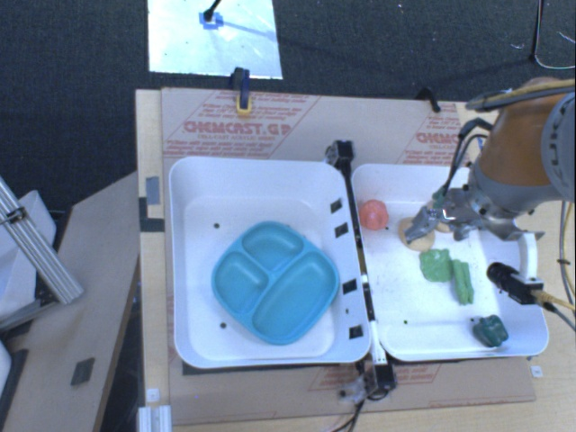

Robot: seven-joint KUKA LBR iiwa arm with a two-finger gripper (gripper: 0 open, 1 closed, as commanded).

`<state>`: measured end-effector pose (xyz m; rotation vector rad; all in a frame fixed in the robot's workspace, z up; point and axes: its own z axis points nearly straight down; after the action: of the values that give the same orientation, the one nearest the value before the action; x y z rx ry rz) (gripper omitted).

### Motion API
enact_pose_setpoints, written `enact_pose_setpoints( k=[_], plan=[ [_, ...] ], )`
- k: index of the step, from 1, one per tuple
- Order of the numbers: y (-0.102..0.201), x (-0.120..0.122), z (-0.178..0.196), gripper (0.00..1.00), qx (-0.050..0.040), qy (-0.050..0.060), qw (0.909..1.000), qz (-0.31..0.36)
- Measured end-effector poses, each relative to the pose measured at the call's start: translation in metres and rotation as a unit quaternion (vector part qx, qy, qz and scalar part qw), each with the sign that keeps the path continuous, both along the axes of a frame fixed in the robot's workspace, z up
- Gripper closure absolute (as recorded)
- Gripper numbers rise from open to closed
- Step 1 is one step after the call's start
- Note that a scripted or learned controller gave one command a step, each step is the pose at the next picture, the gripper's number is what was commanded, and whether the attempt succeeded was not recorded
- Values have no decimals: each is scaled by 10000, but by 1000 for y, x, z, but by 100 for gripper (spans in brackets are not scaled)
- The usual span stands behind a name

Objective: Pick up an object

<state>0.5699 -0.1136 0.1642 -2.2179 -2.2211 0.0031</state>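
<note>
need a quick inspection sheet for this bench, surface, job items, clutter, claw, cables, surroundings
surface: two white bins side by side, left bin, right bin, on a printed board.
job's things: in the right bin, a red ball, a tan piece under the claw, a light green piece with a green stick beside it, a dark green piece.
clutter: blue divided plate in the left bin.
grippers: claw low over the tan piece; grip cannot be told.
cables: black leads along the arm.
surroundings: dark carpet, pale sheet on the floor.
</note>
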Motion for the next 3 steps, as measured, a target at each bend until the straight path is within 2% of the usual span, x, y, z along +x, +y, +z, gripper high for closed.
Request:
enact_pose_setpoints(
  k=[1,2,3],
  plan=[
    [5,-4,-55,0,2,0,10000,1],
    [6,-4,-81,0,-1,-12,10000,-1],
    [5,-2,-68,100,-10,-37,10000,-2]
  ],
)
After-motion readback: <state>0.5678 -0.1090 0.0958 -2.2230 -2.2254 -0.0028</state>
